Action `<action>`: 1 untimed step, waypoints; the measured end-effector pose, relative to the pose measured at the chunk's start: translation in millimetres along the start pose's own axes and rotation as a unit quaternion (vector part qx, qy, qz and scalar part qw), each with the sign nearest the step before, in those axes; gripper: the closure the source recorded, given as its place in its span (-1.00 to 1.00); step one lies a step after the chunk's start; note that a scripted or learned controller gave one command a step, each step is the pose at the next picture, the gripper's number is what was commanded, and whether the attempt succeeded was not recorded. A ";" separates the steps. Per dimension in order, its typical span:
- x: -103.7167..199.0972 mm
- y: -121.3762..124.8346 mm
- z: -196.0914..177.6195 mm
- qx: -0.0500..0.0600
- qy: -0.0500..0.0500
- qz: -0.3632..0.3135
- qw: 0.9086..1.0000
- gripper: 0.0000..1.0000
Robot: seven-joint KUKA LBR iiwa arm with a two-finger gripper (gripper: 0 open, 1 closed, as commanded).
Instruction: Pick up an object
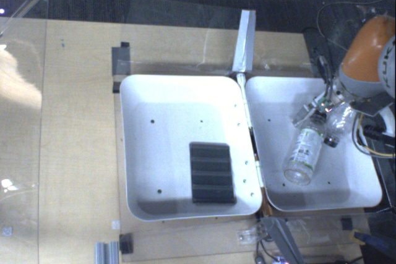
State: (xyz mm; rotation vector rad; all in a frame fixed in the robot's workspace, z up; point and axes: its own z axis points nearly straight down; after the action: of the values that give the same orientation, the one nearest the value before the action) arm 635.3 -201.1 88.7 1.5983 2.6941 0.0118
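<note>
1. Clear plastic bottle (pixel 304 154) is lying tilted in the right bin (pixel 365 195), cap end pointing up toward the arm.
2. Gripper (pixel 318 109) is sitting low at the bottle's cap end; whether it is grasping the bottle cannot be told.
3. Ridged black block (pixel 211 173) is resting flat in the left bin (pixel 154 108), near the front wall.

Two shallow white bins rest on one surface (pixel 68 151): the left bin (pixel 133 133) lies well apart from the hand (pixel 322 109), and the right bin (pixel 272 96) lies beneath the hand. One black ridged block (pixel 211 172) sits in the bin away from the hand. One clear plastic bottle (pixel 304 153) lies just beside the hand. One arm (pixel 365 59) is present.
</note>
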 end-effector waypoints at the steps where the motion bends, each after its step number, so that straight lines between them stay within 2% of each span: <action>1: 0.9 4.4 -12.9 -0.004 -0.002 -0.002 1.000 1.00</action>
State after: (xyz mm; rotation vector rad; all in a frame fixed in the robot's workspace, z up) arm 638.6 -198.2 101.7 1.5899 2.6906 0.0197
